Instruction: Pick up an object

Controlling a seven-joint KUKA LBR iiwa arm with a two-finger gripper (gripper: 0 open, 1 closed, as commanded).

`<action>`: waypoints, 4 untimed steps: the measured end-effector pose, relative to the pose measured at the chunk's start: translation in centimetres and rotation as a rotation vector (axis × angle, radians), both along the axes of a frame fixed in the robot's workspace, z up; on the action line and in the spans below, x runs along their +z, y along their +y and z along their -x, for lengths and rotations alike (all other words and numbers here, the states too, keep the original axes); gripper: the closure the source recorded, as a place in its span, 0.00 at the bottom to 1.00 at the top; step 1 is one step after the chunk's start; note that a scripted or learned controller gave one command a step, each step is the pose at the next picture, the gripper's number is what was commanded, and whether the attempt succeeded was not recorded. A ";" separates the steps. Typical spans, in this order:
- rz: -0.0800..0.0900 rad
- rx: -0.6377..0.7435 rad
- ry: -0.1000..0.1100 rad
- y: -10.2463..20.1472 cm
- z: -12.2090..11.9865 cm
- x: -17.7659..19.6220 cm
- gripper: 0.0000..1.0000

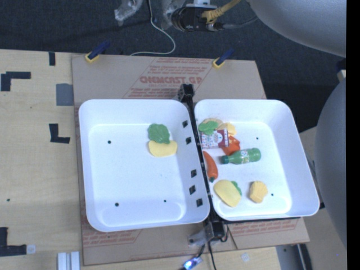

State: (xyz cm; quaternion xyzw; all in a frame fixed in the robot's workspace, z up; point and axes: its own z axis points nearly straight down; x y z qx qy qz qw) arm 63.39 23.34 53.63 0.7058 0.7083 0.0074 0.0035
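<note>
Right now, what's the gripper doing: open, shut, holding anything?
Gripper: cannot be told. It hangs blurred above the bench's far edge, away from both bins, with no item visible in it.

I'm seeing two white bins (95, 117) sitting side by side on a brown cardboard sheet (169, 80), blue clips (97, 50) gripping its far edge, a white cable (160, 35) trailing behind.

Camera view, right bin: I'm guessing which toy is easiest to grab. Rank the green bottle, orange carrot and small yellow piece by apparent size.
1. green bottle
2. orange carrot, nearly as long but thinner, so a close call
3. small yellow piece, clearly smallest
</note>
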 end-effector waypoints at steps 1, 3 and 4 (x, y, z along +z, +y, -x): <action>0.012 -0.003 0.032 -0.4 3.7 -14.1 1.00; 0.012 -0.003 0.034 -0.1 0.8 -21.9 1.00; 0.001 -0.001 0.002 0.0 0.8 -6.7 1.00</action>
